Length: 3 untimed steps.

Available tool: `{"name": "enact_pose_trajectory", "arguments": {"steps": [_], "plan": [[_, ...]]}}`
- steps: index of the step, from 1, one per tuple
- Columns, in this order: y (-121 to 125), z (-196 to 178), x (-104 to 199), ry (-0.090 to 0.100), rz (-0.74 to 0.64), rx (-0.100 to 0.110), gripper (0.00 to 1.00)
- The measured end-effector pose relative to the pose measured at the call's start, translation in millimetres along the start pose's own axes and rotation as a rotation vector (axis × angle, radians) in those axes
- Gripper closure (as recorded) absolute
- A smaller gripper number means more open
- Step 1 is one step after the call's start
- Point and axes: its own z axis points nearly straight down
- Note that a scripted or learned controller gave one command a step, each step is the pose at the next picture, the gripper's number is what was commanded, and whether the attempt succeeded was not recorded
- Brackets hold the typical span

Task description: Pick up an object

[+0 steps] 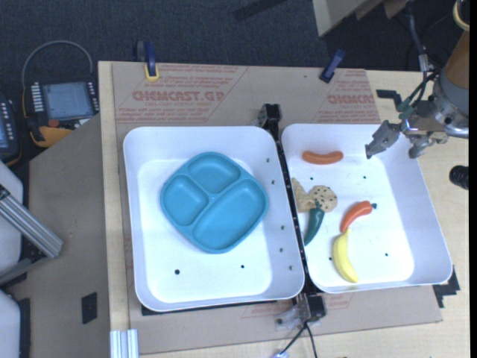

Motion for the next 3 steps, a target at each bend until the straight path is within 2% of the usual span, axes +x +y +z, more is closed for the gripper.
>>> {"name": "enact_pose_trajectory", "arguments": {"steps": [2,3], "plan": [[-5.5,90.5,-9.8,0.001,0.001,0.006,0.00],[-5.7,136.0,-2.1,0.002,0.000,0.005,0.00]]}}
